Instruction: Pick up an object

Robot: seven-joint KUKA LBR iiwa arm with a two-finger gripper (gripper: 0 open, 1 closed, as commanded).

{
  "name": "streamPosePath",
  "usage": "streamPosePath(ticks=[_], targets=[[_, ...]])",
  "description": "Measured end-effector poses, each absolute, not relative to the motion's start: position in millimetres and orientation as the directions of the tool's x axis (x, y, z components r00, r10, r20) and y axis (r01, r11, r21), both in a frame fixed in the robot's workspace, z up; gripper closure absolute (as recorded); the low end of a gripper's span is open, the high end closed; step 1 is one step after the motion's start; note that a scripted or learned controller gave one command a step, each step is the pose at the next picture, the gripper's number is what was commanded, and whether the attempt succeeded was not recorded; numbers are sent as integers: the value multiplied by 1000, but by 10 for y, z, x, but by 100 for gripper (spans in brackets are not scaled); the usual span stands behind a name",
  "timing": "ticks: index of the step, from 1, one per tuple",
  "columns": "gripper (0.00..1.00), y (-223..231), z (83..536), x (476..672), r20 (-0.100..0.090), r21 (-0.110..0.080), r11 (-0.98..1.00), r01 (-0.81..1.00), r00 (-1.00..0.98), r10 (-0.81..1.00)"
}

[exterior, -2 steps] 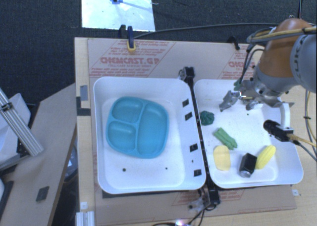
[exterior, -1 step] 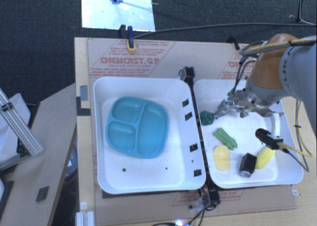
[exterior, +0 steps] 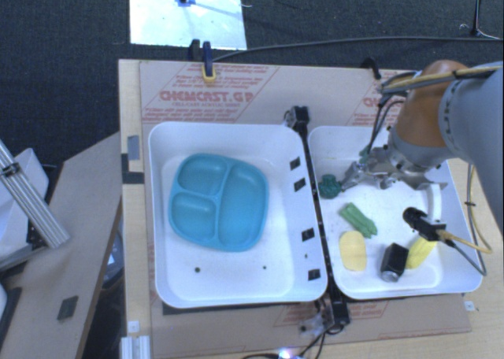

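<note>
Hovering over the right bin (exterior: 465, 267), the tool (exterior: 352, 175) sat near a dark green object (exterior: 328, 186); its grip state could not be told.

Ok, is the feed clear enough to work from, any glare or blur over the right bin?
Camera view: lighting is even and soft, with no harsh glare on the right bin. The small items, such as the yellow piece and green piece, are slightly soft but distinguishable. The gripper is blurrier, its fingers hard to read.
</note>
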State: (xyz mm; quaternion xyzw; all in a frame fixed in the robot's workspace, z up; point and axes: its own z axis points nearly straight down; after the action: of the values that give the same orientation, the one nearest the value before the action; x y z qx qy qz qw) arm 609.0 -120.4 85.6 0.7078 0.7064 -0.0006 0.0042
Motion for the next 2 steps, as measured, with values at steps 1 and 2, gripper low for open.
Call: streamPosePath(ticks=[1,2], targets=[[100,-1174,965,6099,-2,6,0,1000,0,1000],[100,-1072,1486,6139,-1,7,5,1000,-5,1000]])
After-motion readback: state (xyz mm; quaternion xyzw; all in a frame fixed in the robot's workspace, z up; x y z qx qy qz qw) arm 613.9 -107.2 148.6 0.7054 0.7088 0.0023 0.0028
